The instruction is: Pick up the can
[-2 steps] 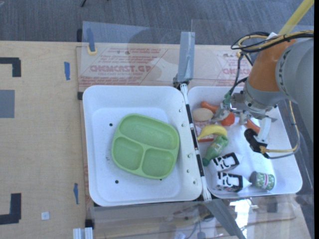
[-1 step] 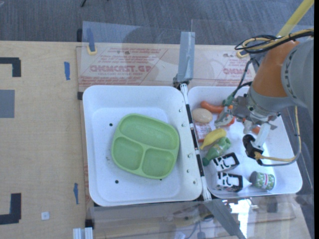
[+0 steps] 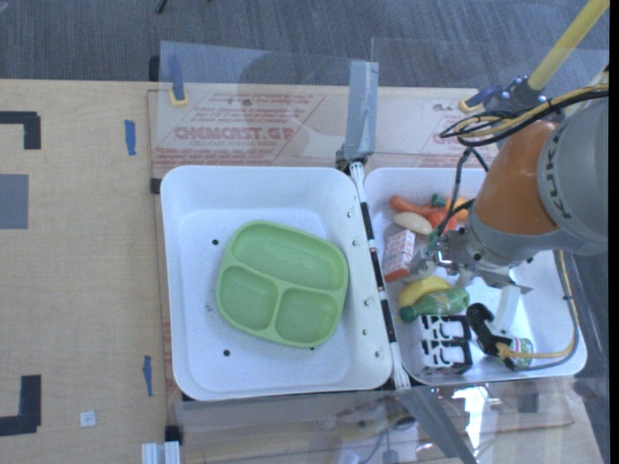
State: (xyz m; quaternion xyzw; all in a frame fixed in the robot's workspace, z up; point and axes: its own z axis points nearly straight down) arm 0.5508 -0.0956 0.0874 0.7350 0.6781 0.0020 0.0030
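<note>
Arm (image 3: 542, 187): seen at the right of the frame, bent over the right bin (image 3: 571, 341).
Gripper (image 3: 440, 259): located low over the toys in the middle of the right bin; whether it is open or closed cannot be told, because the wrist covers it.
Can (image 3: 398, 250): probably the white and red item lying near the left wall of the right bin, just left of the gripper.
Banana (image 3: 426, 289): placed just below the gripper.
Carrot (image 3: 418, 204): found in the upper part of the right bin.
Green plate (image 3: 280, 283): laid in the middle of the left bin (image 3: 193, 201).
</note>
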